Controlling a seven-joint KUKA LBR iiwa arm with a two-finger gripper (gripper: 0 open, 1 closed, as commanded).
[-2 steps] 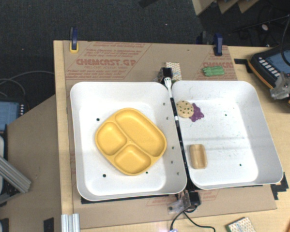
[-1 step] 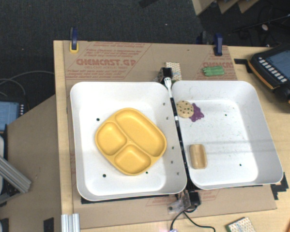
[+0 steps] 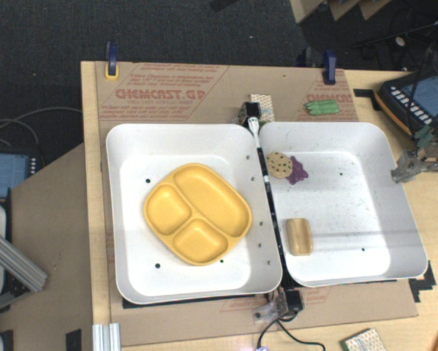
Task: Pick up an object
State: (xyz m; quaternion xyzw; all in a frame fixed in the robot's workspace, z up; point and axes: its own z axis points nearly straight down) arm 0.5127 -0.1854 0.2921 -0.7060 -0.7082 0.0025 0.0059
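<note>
At the 3 o'clock rim of the right bin [image 3: 394, 196], just outside its wall, a small grey metal part shows that is most likely the gripper [image 3: 407, 168]. It is too small and cut off to tell how far it is open, and nothing can be seen held in it.

From that spot, every candidate lies toward 9 o'clock, across the bin's bare floor. A round speckled cookie [image 3: 279, 164] sits almost straight toward 9 o'clock, close to the bin's far wall, with a small purple piece [image 3: 298, 171] touching or just beside it on the 3 o'clock side. The purple piece is therefore the nearer of the pair. A tan block [image 3: 299, 236] lies toward 8 o'clock, apart from the other two. Its long axis runs from 12 to 6 o'clock, so a grip across its short width would probably close along the 9-to-3 line.

Further toward 9 o'clock, past the shared wall, the left bin [image 3: 123, 196] holds a yellow divided plate [image 3: 197, 212], well apart from the gripper. A green object [image 3: 322, 107] rests on the surface [image 3: 167, 93] at 12 o'clock, outside both bins.
</note>
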